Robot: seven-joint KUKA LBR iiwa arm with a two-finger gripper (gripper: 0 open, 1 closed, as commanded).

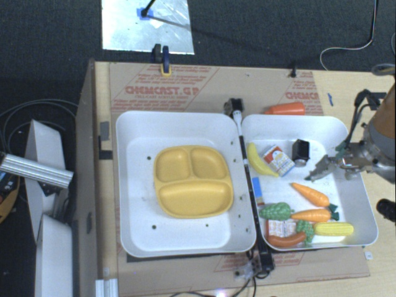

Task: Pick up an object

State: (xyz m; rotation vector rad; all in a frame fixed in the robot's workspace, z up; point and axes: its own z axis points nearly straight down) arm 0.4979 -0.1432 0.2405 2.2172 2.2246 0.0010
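Yellow plastic fills the left bin (133,166): a divided plate (192,181) lies flat at its middle, alone on the white floor. Across the ridge between the bins, the right bin (346,129) is crowded. A banana (258,161) lies along its left wall, a small red-and-white carton (279,161) just beside it, a black block (301,151) behind that. Toward the front sit broccoli (276,211), a sausage (286,240), two carrots (310,195) and a corn cob (333,229), packed close, some touching. A further orange piece (284,109) rests on the desk (185,88) outside the bin's back wall.

My fingers (315,171) hang at the right, spread apart and gripping nothing, tips pointed left over bare floor between the black block and the upper carrot. That carrot is the nearest thing to take, just below my tips, lying at a slant.

Risks, as I judge them: if I close where I am, I catch air. If I drop onto the carrot off-centre, its rounded, tapering body may squirt out or roll toward the pile at the front. A wider reach into that pile could nudge neighbours or pinch two at once.
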